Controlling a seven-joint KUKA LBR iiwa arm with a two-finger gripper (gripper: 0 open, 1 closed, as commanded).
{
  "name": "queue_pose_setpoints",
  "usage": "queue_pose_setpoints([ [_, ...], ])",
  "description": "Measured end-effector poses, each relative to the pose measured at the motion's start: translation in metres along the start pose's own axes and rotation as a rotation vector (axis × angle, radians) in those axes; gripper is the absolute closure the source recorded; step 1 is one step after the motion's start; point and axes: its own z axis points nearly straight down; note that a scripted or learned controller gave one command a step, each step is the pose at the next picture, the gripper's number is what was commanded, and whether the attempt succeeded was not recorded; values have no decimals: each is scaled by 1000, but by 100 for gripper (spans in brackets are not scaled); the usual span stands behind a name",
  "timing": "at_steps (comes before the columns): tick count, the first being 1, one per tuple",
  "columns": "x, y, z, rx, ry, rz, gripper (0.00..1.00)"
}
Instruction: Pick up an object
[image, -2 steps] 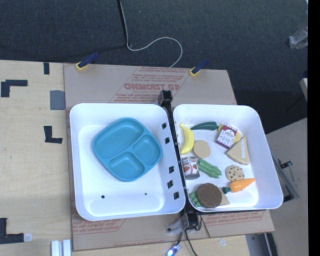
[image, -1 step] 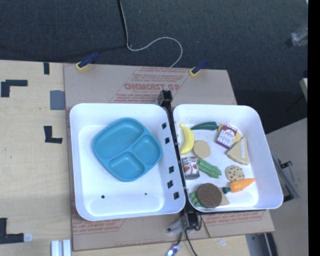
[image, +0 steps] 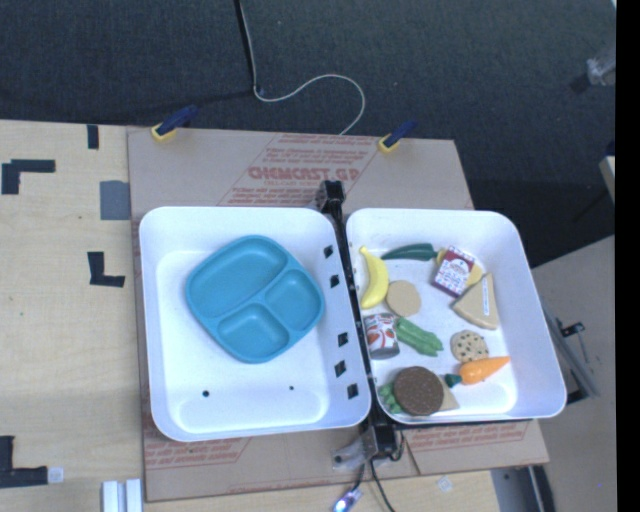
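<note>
Right bin (image: 520, 250): toy foods. Banana (image: 372, 278) at its left wall, nearest the bench's far edge; carrot (image: 484, 369) toward the near right corner. Likely light, rigid, smooth plastic; grasp banana across its mid-curve. Left bin (image: 160, 240): blue divided tray (image: 254, 297). Finger state cannot be told.

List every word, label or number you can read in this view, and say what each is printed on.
"CHEMCAST GP" in red, seen upside down: on the brown sheet under the two bins.
Smaller red print around it on the same sheet: too blurred to read.
Label on the small can: too small to read.
Red and white carton: print too small to read.
</note>
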Motion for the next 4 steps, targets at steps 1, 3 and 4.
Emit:
queue_pose_setpoints([
  [1,1,1,-10,-1,-1,-1,100],
  [3,2,2,-30,-1,-3,-3,100],
  [4,3,2,-40,-1,-4,-4,100],
])
